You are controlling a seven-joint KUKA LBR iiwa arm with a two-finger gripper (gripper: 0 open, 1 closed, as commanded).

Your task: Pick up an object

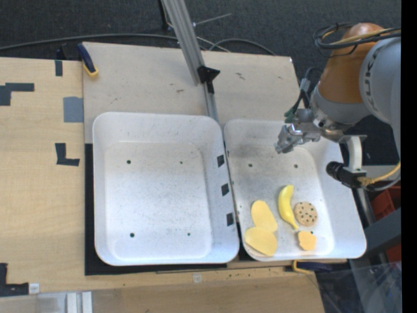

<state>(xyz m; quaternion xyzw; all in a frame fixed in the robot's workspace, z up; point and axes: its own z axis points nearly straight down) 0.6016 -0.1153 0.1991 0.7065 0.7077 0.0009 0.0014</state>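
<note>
You've got the arm [355, 70] in from the right, orange band up top, and the claw [285, 145] hangs over the back part of the right bin [260, 135], near the bin's far rim. It is small and dark from up here, so whether it is released or clenched, you cannot tell. Nothing shows under its tip but bare white floor.

Look to the front of that same bin, that's where your pickings are. A banana [285, 205] lies nearly lengthwise, curved, towards the middle. Just right of it, touching or as good as, sits a round cookie [305, 212], brown with dark spots. Below the cookie there's a small orange piece [307, 241] by the front wall. Left of the banana you have a yellow slice [262, 214], and right under that a bigger yellow wedge [262, 240] against the front left corner, the two overlapping or touching at their edges. All five are well apart from the claw.

The left bin [104, 175] sits alongside, speckled with dark marks. A grey pole [186, 38] slants down from the top to the seam between the bins. On the counter [39, 122] you see dark tape patches at the left.
</note>
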